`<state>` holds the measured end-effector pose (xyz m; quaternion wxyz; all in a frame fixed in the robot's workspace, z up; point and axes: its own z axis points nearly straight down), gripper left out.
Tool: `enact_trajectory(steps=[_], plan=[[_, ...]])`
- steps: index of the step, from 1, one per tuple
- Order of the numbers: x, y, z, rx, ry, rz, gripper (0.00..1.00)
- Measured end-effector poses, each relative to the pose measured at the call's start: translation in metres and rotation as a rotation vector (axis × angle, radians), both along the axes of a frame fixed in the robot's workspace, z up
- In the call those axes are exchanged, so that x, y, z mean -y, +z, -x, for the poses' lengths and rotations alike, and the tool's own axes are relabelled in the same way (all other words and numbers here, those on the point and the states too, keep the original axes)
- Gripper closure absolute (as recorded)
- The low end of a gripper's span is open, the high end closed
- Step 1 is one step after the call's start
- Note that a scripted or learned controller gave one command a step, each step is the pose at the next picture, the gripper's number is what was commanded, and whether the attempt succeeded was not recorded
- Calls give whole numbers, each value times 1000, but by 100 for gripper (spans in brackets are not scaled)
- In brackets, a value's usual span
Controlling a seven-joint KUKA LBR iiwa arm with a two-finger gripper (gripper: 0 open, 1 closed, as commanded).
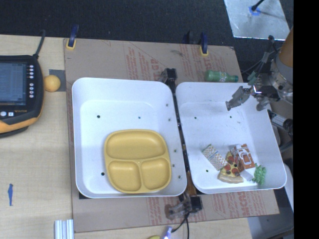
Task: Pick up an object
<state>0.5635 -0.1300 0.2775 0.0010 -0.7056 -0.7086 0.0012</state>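
Note:
In the near right corner of the right bin lie several small items: a grey patterned packet, a toy pizza slice, a red and white box and a green broccoli toy. My gripper hangs over the far right part of that bin, well behind this cluster. Its fingers are spread open, and nothing is between them.
The left bin holds a yellow divided plate. A green bottle lies on the cardboard behind the right bin. A control pendant and an orange ball sit at the left. Blue clamps pin the cardboard's far edge.

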Motion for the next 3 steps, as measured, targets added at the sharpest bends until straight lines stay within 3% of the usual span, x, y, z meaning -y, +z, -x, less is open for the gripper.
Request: enact_trajectory(steps=[1,2,3], plan=[[-20,-49,27,-1,0,1,0],[-64,-40,14,1,2,1,0],[-48,-86,54,-1,0,1,0]])
